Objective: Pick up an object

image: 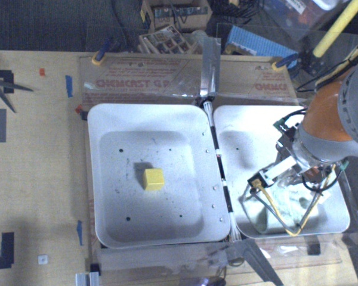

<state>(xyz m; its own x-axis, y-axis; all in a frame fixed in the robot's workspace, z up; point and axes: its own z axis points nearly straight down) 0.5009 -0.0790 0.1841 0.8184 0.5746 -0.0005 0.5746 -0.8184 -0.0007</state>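
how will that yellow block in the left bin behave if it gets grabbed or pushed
The yellow block looks boxy with flat faces, so it would probably slide, not roll. It seems small and solid, likely light and stiff. It sits alone in the left bin, so nothing should block a push.

The gripper (273, 190) hangs low over the R bin (227, 130), near the bin's front. The arm (325, 124) goes up & back from it, out past the bin's R side. The L bin (101, 121) sits just beside the R bin, on the gripper's L. A small block (154, 179) lies in the L bin, near its middle, well apart from the gripper.
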